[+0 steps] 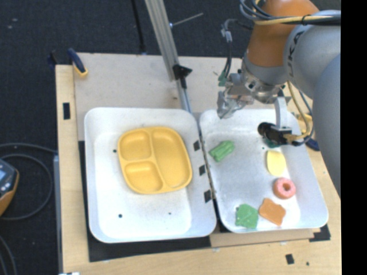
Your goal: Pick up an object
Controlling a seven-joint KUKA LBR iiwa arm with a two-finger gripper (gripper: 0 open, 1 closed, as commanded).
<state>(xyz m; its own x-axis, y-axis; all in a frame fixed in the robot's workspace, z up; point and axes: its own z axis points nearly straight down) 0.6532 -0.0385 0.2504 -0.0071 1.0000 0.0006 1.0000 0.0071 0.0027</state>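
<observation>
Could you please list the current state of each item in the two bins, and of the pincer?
Yellow tray: flat in left bin, compartments bare.
Green pickle: loose, right bin.
Yellow piece: loose, right bin.
Pink donut: lying flat.
Orange piece: beside green piece.
Pincer: over right bin's far-left corner, holding nothing visible.

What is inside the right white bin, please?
The right bin holds a green ridged piece, a yellow piece, a pink doughnut, an orange piece and a green block. The arm covers its far right corner.
</observation>
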